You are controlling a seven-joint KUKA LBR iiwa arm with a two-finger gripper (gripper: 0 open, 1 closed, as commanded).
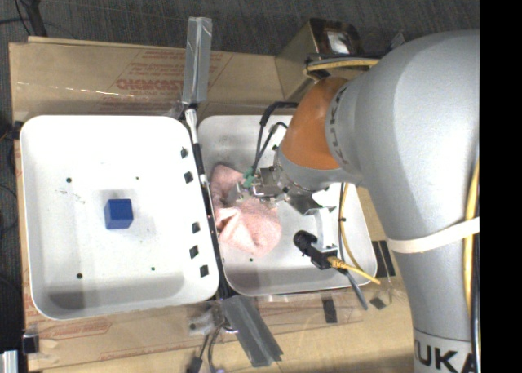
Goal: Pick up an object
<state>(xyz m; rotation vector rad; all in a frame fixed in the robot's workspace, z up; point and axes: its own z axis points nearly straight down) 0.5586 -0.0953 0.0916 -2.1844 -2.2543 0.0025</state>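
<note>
Camera view shows the gripper [259,186] low in the right bin [245,281], at the upper edge of a pink cloth [249,228] which lies crumpled against the left wall of this bin. I cannot tell its state, because the wrist covers it. A blue cube [119,213] sits alone in the left bin [49,281]. The step seems to be the grasp on the cloth; next the arm must lift straight up.

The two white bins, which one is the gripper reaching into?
The right-hand bin, the one holding the pink cloth. The gripper sits over that cloth, while the left-hand bin holds a small blue cube far from the arm.
</note>
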